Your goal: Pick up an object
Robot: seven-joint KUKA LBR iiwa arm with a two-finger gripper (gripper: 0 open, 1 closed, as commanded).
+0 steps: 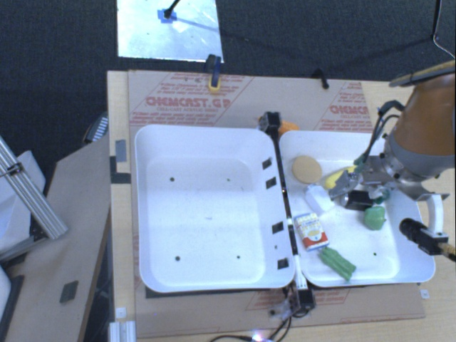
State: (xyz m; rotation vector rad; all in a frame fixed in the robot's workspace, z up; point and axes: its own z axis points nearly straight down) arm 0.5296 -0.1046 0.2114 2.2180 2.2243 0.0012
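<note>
The right bin [399, 262] holds several objects: a round tan disc [307, 168], a yellow piece [334, 179], a white block [317, 199], a small red and white carton [311, 231], a green oblong piece [337, 263] and a green lump [375, 217]. My gripper [358, 193] reaches in from the right and hangs low over the middle of this bin, between the yellow piece and the green lump. Its fingers are dark and bunched together with other parts, so their state is unclear. Nothing shows plainly between them.
The left bin [206, 205] sits beside the right one, with black clips [273, 184] along the shared wall. An orange object [288, 127] lies just behind the bins. A black part [419, 235] juts over the right bin's right rim. A shiny plate [169, 18] lies at the back.
</note>
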